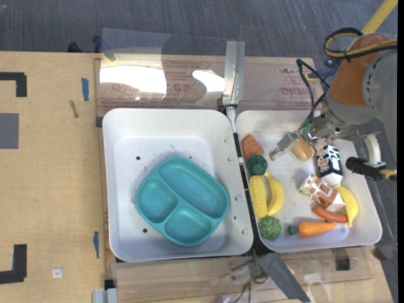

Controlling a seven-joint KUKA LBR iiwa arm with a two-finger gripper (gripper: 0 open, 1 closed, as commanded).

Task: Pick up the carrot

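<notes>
You're looking down on a pale wooden desk [44, 169] marked with black tape corners [17, 84] and blue tape bits [84, 88]. Beyond it lies dark grey carpet [189, 8]. Glare whitens a clear sheet [145, 81].

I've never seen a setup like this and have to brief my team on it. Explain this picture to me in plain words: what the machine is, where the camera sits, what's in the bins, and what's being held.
One camera looks down at a slant on a bench with two white bins. The grey machine with the orange band at the right is a robot arm; its end effector hangs over the right bin, near a tan bread-like piece. I cannot tell if it holds anything.

The left bin holds a teal divided plate. The right bin holds toy food: a carrot at the front edge, corn, two bananas, a broccoli, a small carton and a few others.

The job is picking up the carrot, which lies untouched, apart from the end effector.
</notes>
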